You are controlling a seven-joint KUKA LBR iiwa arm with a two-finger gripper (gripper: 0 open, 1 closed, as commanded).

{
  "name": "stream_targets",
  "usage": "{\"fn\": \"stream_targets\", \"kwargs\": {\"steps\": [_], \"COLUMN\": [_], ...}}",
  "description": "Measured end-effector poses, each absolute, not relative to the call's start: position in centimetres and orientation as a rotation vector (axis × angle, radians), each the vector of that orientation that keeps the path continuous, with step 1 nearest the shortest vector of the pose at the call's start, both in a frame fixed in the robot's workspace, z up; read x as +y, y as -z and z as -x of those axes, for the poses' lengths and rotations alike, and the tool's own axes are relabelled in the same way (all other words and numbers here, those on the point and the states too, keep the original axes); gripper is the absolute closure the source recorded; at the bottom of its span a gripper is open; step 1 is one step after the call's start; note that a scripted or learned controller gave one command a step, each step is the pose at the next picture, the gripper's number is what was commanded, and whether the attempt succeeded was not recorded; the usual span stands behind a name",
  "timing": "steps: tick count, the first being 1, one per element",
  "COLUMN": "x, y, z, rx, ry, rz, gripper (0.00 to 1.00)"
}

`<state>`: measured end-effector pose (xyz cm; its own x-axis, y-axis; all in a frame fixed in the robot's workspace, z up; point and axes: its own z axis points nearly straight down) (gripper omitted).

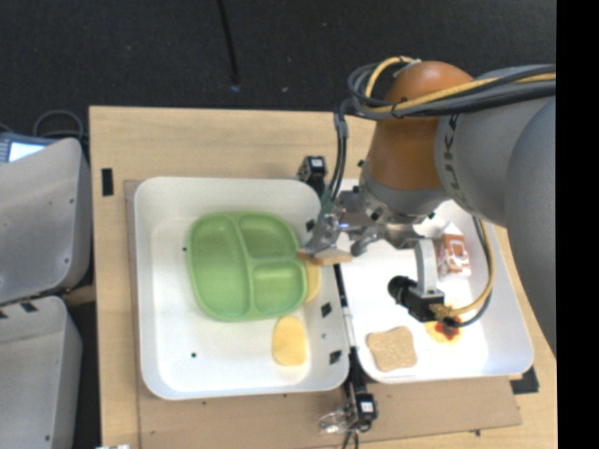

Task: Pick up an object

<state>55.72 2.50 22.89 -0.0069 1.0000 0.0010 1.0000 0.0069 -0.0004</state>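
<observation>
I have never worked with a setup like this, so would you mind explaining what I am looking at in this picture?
One camera, fixed above a wooden bench, looks down at a slant. The big grey shape with the orange band is a robot arm reaching in from the picture's right. Its tool hangs over the divide between two shallow white bins.

The left bin holds a green divided plate and a pale yellow, oval piece in front of it. The right bin holds a tan, toast-like square, a small orange item and a small brown and white item, both too small to name.

The tool sits right at the plate's edge; whether it grips anything is unclear.
</observation>
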Motion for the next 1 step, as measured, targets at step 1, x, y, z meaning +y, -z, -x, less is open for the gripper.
{"fn": "stream_targets", "kwargs": {"steps": [1], "x": [7.5], "y": [-24.33], "z": [-55.58], "rx": [-2.23], "ry": [0.004], "rz": [2.212], "gripper": [1.0]}}
